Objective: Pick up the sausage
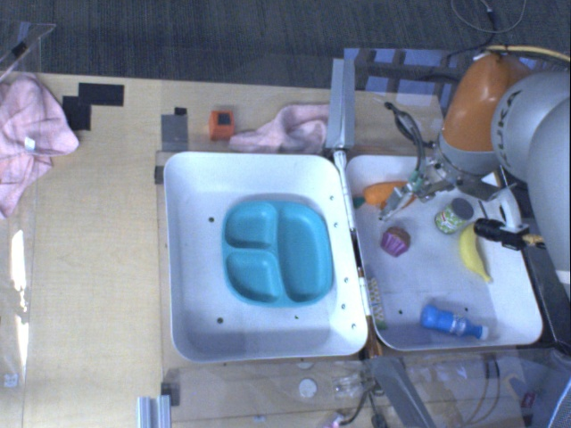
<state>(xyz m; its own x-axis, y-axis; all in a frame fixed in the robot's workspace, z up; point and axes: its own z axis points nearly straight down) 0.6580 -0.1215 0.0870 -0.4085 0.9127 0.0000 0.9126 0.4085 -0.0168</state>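
Camera view: gripper [399, 201] low in the right bin [508, 328], tips beside the orange sausage [384, 191].
Jaw state cannot be told (too small); nothing visibly held, placed seemingly for a grasp.

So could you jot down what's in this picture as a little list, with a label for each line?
left bin: holds a blue divided plate
right bin: orange sausage-like piece, purple cupcake-like toy, green can, banana, blue bottle
arm: reaches in from the right, orange band above the wrist
gripper: low over the right bin's far left corner, beside the orange piece
grasp: cannot tell whether anything is held
behind the bins: pink cloth, small orange block
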